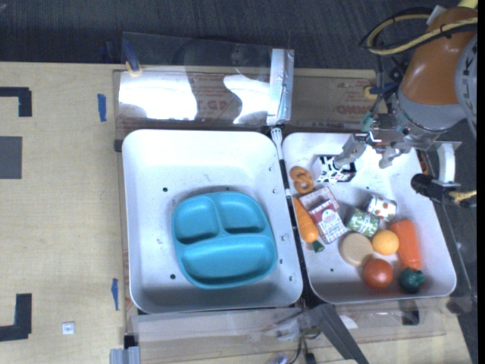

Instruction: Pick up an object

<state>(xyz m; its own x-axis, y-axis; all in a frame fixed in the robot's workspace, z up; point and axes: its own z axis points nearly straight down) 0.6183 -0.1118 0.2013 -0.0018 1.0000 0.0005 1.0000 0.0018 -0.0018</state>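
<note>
My gripper (371, 153) hangs over the back of the right bin (443, 279), its two fingers (350, 151) spread open with only bare bin floor between them. Just left of it lies a black-and-white patterned toy (333, 171), close to the left finger. A pretzel (301, 178) sits further left. Toward the front lie a red packet (326, 215), a carrot (306, 221), a green can (362, 222), a small white can (382, 205), an orange (386, 242), a tan disc (354, 249), a tomato (378, 272), a long orange vegetable (408, 242) and a dark green piece (411, 280).
The left bin (144, 158) holds a blue divided plate (223, 238). A clear plastic panel (204, 82) stands behind the left bin. The arm's orange band (436, 70) and yellow cables (402, 32) are at the upper right.
</note>
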